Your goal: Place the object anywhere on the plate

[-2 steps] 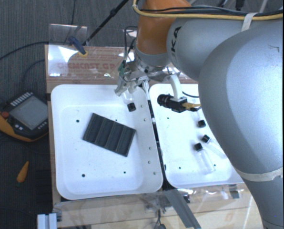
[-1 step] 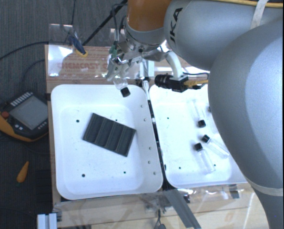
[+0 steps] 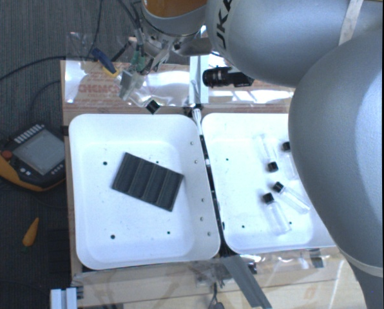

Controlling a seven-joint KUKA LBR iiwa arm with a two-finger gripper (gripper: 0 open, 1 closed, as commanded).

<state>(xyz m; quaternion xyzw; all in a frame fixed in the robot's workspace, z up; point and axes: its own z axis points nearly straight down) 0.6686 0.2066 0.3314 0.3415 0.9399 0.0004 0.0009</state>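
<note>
Plate (image 3: pixel 147 182): dark ribbed slab, lying flat and tilted in left bin (image 3: pixel 89 134).
Vials (image 3: pixel 279 192): clear, black-capped, scattered in right bin (image 3: pixel 237 140).
Pincer (image 3: pixel 139 82): above left bin's far edge, holding a clear vial.

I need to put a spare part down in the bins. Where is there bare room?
Left bin: bare floor all around the dark ribbed plate, widest along the near wall. Right bin: bare on its left half; clear black-capped vials crowd the right.
</note>
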